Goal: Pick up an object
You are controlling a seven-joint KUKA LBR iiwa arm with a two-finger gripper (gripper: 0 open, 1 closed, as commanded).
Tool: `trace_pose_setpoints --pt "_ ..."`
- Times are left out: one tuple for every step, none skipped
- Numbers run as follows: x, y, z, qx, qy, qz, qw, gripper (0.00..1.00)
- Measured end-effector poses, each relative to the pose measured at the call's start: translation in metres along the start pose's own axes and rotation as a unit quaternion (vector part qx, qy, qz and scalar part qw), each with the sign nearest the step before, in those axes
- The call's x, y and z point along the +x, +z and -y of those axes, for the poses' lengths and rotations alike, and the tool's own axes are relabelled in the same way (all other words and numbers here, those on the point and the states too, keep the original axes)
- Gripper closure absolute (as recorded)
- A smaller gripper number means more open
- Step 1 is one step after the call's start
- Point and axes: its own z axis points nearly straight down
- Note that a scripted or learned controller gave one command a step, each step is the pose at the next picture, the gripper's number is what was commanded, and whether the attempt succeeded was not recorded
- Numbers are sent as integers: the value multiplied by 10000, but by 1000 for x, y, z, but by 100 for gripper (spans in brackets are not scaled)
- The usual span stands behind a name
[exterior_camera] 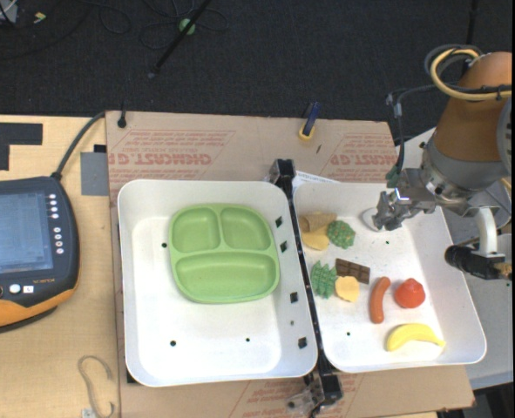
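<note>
**Gripper Poised Over the Toy Food in the Right Bin**

Nearest the camera, a yellow banana (pixel 413 338) is seen lying at the front of the right bin (pixel 466 342). Just behind it, a red tomato (pixel 409 293) and an orange-red sausage (pixel 378 300) are set side by side, slightly apart. Further in, a green leafy piece (pixel 324 279), a small yellow piece (pixel 348 290) and a brown block (pixel 352 270) are clustered together, touching or nearly so. Behind these, a broccoli floret (pixel 341 232) is placed against a pale yellow piece (pixel 315 231). In the left bin (pixel 144 338), a green divided plate (pixel 223 254) is laid flat. Toward the back of the right bin, the gripper (pixel 388 215) is held above the white floor, apart from every item; nothing is seen between its fingers, and whether they are apart or together cannot be told.
</note>
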Motion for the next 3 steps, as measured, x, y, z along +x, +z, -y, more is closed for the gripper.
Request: trace_pose_setpoints --pt "52 -9 -13 12 -35 -13 10000 100" --pt "108 -14 -26 15 -33 -11 10000 100" --pt "159 5 -31 33 -32 -9 10000 100"
